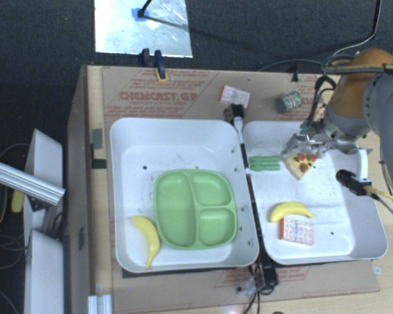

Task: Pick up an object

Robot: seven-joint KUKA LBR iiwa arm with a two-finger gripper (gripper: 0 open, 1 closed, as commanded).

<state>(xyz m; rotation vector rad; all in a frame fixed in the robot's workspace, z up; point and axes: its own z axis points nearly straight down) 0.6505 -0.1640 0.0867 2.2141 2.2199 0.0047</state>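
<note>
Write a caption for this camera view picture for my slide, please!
Robot gripper hovers over a pizza slice in the right bin; a green plate sits in the left bin.

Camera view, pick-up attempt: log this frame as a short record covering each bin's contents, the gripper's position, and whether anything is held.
left bin: green divided plate, banana at the plate's lower left
right bin: pizza slice, green bar, banana, red and white card
gripper: over the right bin's upper part, right above the pizza slice
held: cannot tell; the fingers are not clear enough to read
</note>
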